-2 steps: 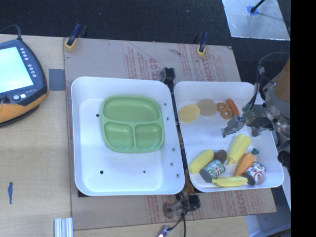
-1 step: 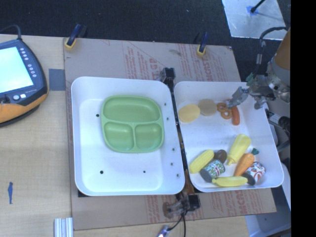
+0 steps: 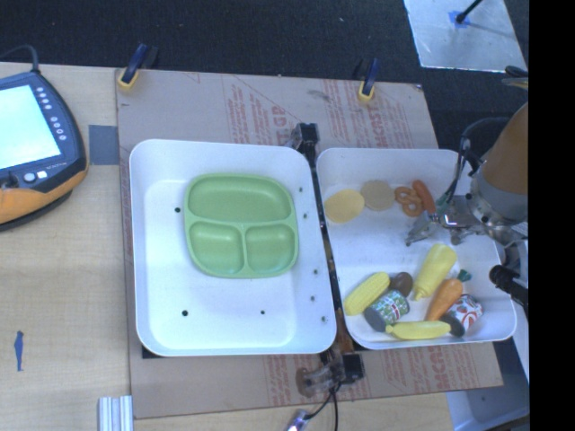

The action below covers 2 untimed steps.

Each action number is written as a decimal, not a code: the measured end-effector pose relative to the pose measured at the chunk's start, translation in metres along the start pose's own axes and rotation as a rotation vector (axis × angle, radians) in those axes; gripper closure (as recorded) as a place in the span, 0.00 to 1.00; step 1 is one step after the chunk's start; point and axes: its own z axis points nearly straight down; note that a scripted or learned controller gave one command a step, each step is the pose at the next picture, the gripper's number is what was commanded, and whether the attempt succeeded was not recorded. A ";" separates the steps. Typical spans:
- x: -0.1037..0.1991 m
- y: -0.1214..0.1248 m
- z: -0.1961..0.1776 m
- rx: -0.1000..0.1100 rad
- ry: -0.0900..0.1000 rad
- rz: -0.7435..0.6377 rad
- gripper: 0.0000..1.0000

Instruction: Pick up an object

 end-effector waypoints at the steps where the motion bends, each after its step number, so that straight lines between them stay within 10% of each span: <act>1: -0.007 0.067 0.010 -0.004 0.001 0.002 0.00; 2: 0.015 0.089 0.010 -0.006 0.001 0.001 0.00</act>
